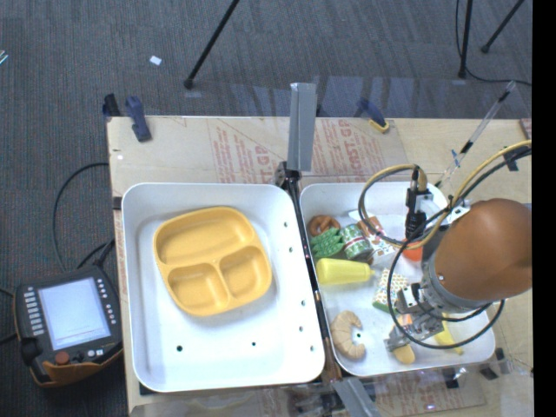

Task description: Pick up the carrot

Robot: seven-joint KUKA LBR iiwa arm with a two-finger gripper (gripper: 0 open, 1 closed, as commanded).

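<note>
Approach step: gripper [408, 330] low in right bin [347, 367], jaw state can't tell. Carrot [413, 252], prob the orange bit at arm's 11 o'clock. Next: reposition over it.

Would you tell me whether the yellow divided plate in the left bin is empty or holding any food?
Empty: the yellow divided plate in the left bin shows three bare compartments.

The arm reaches in from the right — orange band uppermost, wrist bent down, hand [415, 327] pointing low.
</note>
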